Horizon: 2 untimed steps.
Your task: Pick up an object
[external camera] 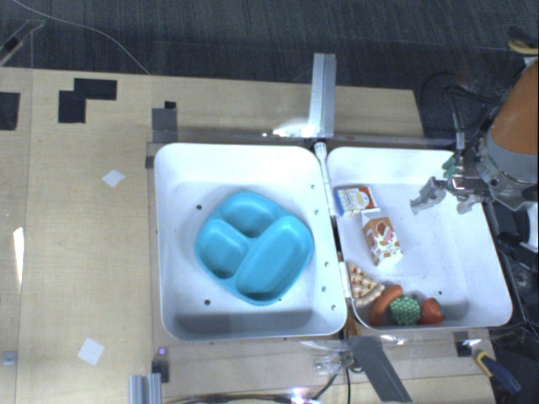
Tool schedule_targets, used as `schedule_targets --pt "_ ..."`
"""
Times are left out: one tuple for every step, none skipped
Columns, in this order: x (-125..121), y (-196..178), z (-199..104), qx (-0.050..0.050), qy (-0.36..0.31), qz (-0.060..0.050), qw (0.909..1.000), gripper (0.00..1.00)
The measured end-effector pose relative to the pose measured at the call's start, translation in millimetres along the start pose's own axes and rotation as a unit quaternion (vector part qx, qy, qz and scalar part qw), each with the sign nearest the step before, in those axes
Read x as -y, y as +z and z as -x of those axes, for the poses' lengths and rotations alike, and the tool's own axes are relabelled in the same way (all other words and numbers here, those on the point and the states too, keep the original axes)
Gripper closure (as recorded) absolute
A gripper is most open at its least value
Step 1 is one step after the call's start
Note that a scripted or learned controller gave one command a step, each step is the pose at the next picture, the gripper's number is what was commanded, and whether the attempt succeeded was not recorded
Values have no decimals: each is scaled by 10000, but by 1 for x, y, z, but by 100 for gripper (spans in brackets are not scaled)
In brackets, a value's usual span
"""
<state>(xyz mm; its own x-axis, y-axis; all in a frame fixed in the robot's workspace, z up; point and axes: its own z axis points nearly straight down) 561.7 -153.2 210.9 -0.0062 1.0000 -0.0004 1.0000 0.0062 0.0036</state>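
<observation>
Gripper hanging over the right bin, can't tell its state from where we sit, small carton lying left of it, blue divided plate in the left bin

Bright even overhead light, soft shadows, slight glare, mild blur

A pale wooden bench with black patches meets dark carpet.
</observation>
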Motion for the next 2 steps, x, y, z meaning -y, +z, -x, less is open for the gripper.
schedule_targets --pt "-44 78 -50 -1 -70 -3 10000 0" --pt "-15 120 -56 -5 637 55 9980 0"
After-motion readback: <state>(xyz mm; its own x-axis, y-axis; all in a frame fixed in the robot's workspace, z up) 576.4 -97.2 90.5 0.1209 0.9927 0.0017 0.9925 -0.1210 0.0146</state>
